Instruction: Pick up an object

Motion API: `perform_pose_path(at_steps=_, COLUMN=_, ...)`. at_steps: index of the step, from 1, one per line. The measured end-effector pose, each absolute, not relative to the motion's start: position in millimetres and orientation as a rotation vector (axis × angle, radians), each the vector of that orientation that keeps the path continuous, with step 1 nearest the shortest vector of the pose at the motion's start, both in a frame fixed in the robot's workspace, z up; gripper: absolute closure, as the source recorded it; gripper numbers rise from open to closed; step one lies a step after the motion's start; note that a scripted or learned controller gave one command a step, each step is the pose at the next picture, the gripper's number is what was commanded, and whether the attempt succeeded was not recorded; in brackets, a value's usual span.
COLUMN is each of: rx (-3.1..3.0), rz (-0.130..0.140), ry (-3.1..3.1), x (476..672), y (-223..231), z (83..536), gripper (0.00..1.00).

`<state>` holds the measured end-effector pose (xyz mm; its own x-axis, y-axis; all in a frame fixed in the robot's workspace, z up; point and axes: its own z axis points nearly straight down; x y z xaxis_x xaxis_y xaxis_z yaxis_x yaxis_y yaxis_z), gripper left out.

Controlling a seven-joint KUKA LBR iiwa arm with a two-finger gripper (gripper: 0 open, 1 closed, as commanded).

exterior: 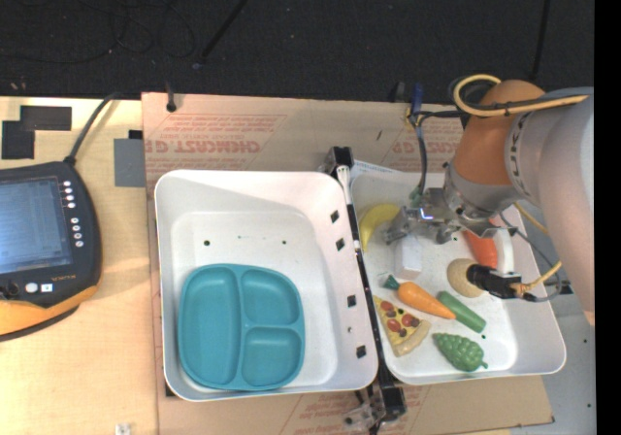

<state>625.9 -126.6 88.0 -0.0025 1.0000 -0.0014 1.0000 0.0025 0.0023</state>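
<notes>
Toys lie in the right bin [543, 351]: banana [376, 221], carrot [425, 298], pizza [402, 322], grapes [459, 351]. The gripper [419, 229] hangs beside the banana; its grip state cannot be told.

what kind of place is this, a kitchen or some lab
Most likely a robotics lab bench, not a kitchen: a grey and orange robot arm reaches over two white bins, the food in them looks like toys such as a plastic carrot, and a teach pendant lies at the left.
</notes>
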Motion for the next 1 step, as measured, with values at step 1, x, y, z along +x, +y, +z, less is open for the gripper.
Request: perform_pose_path(at_steps=1, rx=2.222, rz=-0.026, ry=2.226, x=641.4, y=-103.9, z=88.8, gripper=0.0)
